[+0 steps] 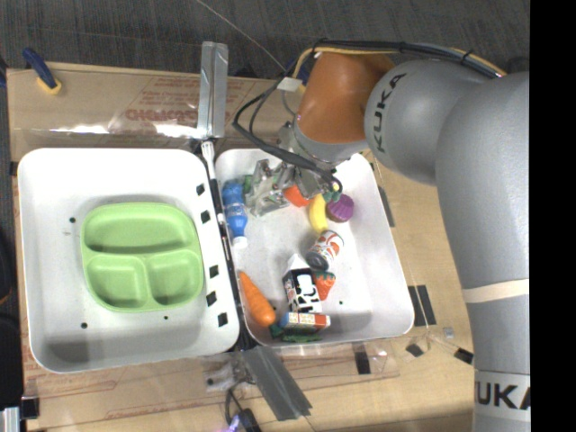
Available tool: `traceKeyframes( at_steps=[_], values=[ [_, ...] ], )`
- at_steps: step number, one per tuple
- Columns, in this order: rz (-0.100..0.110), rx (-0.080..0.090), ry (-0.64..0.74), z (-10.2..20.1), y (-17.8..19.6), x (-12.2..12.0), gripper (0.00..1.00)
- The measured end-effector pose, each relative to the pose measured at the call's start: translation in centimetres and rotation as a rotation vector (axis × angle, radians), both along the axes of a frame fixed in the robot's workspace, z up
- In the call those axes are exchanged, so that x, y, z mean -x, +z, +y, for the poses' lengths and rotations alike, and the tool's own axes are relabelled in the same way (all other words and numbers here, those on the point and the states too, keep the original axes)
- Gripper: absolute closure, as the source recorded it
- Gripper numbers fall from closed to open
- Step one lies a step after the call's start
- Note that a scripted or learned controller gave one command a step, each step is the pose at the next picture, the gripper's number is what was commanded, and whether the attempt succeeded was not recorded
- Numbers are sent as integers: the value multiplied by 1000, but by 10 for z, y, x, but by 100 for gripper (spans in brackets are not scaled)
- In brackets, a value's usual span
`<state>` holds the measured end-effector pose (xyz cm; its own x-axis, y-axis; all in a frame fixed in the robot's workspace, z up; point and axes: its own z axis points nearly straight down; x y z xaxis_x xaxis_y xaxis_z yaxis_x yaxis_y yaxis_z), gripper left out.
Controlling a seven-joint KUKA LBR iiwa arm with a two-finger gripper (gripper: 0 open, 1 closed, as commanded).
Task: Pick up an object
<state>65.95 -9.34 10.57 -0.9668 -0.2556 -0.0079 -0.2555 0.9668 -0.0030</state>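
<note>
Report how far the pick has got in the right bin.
Done: the arm has reached into the right bin, its tool low among the toys near the blue bottle. In hand: nothing visibly gripped. Left: close on an item and lift it; the carrot, banana and can lie on the bin floor.

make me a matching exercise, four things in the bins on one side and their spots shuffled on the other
Things:
1. green divided tray
2. toy carrot
3. blue bottle
4. purple ball

Places:
A. right bin, near the far right side, beside the banana
B. left bin
C. right bin, front left corner
D. right bin, against the left wall, far half

Pairs: 1-B, 2-C, 3-D, 4-A
</note>
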Motion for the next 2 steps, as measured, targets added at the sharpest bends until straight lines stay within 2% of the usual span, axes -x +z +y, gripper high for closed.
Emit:
traceKeyframes(
  at_steps=[1, 2],
  values=[
    [-7, 0, -97, 11, 174, 0, 100],
    [3, -1, -117, 48, 188, 2, 100]
  ],
)
